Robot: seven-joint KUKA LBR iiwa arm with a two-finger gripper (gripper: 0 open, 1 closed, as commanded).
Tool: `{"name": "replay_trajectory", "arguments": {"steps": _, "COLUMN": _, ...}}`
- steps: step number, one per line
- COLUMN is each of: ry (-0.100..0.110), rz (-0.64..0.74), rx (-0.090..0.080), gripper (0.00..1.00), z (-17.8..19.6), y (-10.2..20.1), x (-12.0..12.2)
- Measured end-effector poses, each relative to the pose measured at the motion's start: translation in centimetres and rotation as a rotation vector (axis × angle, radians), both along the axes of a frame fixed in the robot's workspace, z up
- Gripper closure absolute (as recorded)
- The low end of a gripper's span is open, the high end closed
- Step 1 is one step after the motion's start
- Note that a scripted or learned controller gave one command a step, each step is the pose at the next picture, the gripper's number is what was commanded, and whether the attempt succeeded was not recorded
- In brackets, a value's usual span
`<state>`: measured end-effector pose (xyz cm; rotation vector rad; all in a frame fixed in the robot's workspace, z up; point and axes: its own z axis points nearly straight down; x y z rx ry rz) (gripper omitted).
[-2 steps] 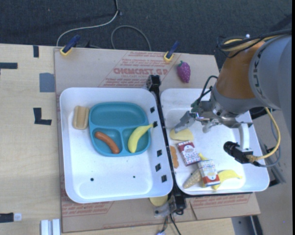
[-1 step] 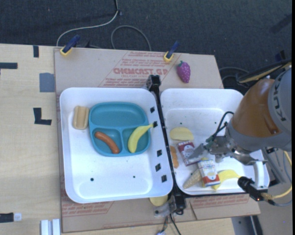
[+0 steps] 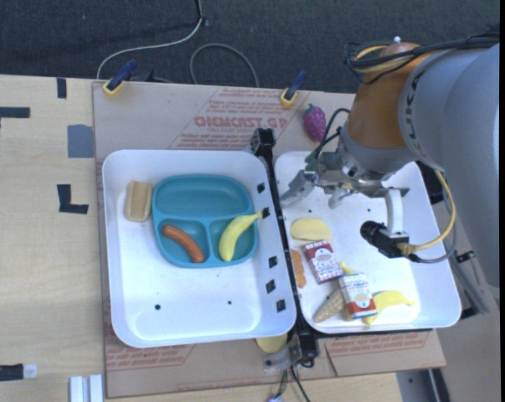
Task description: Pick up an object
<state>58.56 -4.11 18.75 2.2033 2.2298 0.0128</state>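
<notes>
yellow is your nearest bet here: the pale yellow wedge [image 3: 310, 228] lies in the right bin [image 3: 436, 296], just below the gripper [image 3: 319, 182] and a touch toward the divider [image 3: 273, 224] between the bins, with its long axis running roughly left to right across the view. the gripper hangs over the upper part of that bin, and its metal fingers [image 3: 292, 188] look spread apart with nothing between them, so you're not holding anything right now as far as i can see. to me the next move is a short drop down and slightly toward the camera side, with the fingers closing across the wedge's short width rather than along it. further down the same bin sit a red carton [image 3: 321, 261], a second small box [image 3: 358, 297], a cone-ish thing [image 3: 328, 309] and a yellow piece [image 3: 392, 299], all packed close, so those look fiddlier. the left bin [image 3: 143, 308] holds a teal tray [image 3: 203, 193] with a sausage [image 3: 184, 243] and banana [image 3: 234, 234], well apart from the gripper.
</notes>
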Motion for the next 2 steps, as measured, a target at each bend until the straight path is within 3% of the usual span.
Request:
{"name": "replay_trajectory", "arguments": {"steps": 1, "ry": 0.015, "rz": -0.013, "rx": -0.001, "gripper": 0.00, "z": -0.4, "y": -1.7, "x": -5.4}}
{"name": "replay_trajectory", "arguments": {"steps": 2, "ry": 0.016, "rz": -0.015, "rx": -0.003, "gripper": 0.00, "z": -8.3, "y": -6.9, "x": -3.6}}
